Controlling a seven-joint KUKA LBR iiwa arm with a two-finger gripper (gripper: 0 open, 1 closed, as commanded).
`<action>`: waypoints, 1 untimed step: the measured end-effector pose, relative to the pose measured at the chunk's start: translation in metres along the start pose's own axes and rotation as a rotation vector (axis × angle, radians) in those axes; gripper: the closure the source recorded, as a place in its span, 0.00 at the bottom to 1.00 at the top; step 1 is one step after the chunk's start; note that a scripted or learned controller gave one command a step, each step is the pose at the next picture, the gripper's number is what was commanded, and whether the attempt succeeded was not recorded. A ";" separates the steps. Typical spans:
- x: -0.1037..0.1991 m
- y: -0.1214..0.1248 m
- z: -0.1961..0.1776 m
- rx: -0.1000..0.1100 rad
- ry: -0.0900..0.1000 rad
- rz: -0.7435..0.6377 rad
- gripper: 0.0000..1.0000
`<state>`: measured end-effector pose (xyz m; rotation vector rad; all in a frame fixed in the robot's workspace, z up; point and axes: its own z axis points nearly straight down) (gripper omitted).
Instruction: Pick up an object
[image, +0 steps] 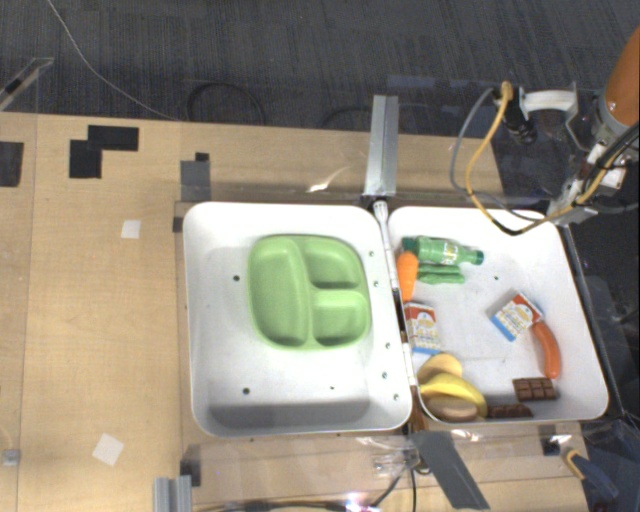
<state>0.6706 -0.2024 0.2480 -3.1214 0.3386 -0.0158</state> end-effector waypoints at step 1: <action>-0.085 0.023 0.060 0.000 -0.012 -0.014 1.00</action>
